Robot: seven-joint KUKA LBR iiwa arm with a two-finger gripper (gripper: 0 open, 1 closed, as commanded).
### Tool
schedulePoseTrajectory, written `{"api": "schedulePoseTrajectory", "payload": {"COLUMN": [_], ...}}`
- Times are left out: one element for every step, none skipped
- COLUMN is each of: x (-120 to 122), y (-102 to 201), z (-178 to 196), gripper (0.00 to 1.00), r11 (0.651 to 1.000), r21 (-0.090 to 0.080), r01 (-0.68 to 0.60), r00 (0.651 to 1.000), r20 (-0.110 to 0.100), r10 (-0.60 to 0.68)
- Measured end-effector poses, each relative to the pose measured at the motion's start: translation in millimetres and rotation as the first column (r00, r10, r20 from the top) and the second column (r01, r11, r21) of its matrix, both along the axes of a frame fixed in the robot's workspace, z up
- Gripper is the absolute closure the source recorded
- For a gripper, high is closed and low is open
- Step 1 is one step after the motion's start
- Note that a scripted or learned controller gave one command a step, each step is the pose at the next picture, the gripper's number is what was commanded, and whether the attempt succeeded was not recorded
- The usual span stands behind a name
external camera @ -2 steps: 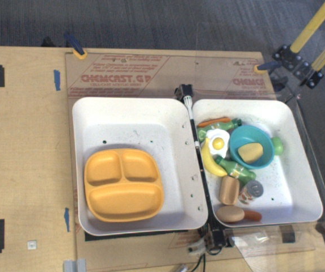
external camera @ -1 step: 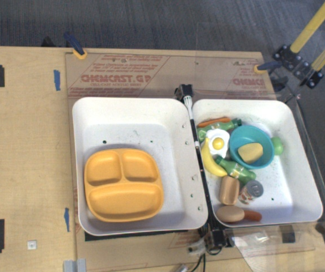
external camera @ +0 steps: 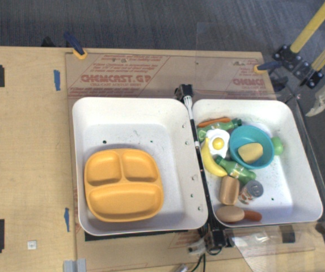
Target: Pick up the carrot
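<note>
I count two white bins: the left bin point(external camera: 94, 115) carries one yellow divided tray point(external camera: 123, 184), the right bin point(external camera: 298, 169) a heap of toy food. In it I make out one carrot point(external camera: 214, 121) along the far edge by the divider, one fried egg point(external camera: 218, 143) just below it, one banana point(external camera: 209, 161), one teal bowl point(external camera: 253, 145) with a yellowish piece inside, and one tan cylinder point(external camera: 228, 189). I see no gripper, so I cannot place the carrot against it.
</note>
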State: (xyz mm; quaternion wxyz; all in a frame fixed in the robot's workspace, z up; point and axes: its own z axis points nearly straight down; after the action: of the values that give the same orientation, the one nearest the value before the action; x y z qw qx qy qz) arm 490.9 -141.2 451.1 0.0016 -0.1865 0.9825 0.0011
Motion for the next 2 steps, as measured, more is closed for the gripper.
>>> {"api": "schedulePoseTrajectory", "payload": {"x": [2.3,2.3], "y": [-1.3,-1.4], "z": [15.9,15.2], "gripper": [1.0,0.0], "r11": [1.0,1.0], "r21": [-0.004,-0.004], "r01": [0.003,0.003], "r00": [1.0,1.0], "r20": [0.018,0.017], "r10": [-0.003,-0.003]}}
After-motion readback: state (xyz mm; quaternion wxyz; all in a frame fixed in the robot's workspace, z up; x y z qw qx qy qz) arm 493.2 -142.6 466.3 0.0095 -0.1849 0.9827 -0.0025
